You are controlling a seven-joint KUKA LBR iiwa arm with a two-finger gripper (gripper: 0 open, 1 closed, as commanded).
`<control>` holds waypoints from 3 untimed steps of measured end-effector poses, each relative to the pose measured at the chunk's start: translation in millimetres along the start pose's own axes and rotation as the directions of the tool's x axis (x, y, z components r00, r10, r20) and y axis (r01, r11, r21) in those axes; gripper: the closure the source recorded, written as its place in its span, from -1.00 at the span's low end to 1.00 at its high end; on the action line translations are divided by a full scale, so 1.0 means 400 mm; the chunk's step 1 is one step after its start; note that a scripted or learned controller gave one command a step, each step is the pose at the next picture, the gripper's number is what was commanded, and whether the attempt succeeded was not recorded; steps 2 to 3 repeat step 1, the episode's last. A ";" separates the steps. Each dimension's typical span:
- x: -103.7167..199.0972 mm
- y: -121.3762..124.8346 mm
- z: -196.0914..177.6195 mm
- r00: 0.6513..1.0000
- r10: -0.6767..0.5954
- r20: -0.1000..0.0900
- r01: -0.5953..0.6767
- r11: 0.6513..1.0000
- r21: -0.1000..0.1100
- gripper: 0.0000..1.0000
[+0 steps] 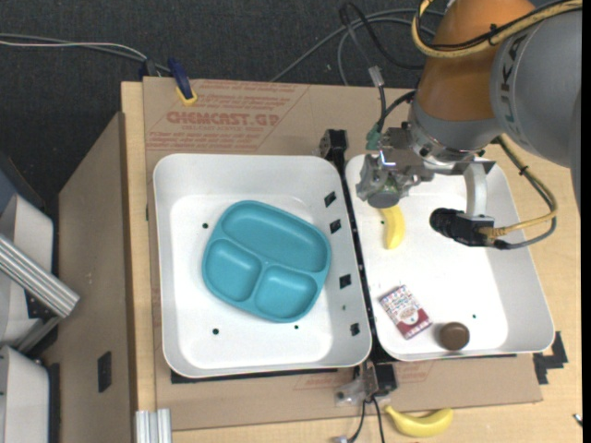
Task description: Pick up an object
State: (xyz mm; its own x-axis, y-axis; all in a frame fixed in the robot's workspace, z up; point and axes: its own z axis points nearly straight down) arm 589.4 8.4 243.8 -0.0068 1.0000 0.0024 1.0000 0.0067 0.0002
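While the grey arm with its orange band reaches over the right shallow white bin, the blue three-compartment plastic tray lies in the left bin. The gripper sits directly above the small yellow banana, whose long axis runs away from the fingers, toward the bin's near edge. Finger spread: I cannot tell.
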 end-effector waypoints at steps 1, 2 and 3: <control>0.111 0.023 0.027 1.000 0.001 0.001 -0.001 1.000 0.000 1.00; 0.111 0.023 0.027 1.000 0.001 0.001 -0.001 1.000 0.000 1.00; 0.111 0.023 0.027 1.000 0.001 0.001 -0.001 1.000 0.000 1.00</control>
